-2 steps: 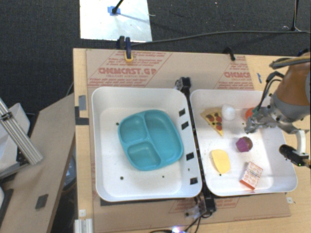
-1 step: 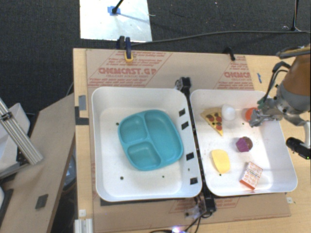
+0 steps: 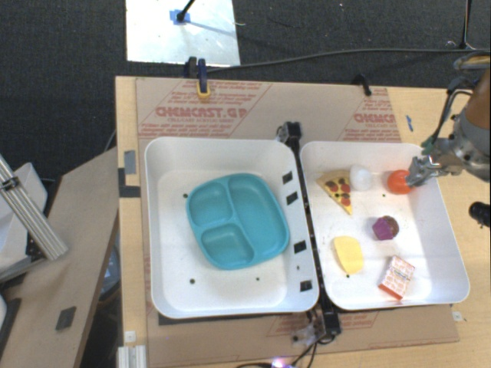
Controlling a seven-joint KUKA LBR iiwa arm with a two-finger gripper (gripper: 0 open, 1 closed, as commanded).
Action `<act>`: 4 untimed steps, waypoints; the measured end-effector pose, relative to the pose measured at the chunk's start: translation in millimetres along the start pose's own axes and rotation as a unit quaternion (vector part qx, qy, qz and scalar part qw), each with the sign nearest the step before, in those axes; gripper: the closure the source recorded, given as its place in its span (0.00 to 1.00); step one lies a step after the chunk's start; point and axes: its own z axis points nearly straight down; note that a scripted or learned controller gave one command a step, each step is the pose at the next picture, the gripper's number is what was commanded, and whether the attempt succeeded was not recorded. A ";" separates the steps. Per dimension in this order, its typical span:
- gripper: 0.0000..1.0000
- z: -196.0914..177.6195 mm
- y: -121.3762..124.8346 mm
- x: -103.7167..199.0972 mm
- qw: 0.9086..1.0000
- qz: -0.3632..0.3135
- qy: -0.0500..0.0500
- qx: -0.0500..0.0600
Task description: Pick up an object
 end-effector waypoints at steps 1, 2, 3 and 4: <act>1.00 7.0 -0.5 51.1 1.000 -0.002 0.002 0.003; 1.00 9.9 9.1 111.7 1.000 -0.003 0.002 0.003; 1.00 4.9 14.0 155.4 1.000 -0.002 0.002 0.003; 1.00 1.7 7.9 216.1 1.000 -0.003 0.002 0.003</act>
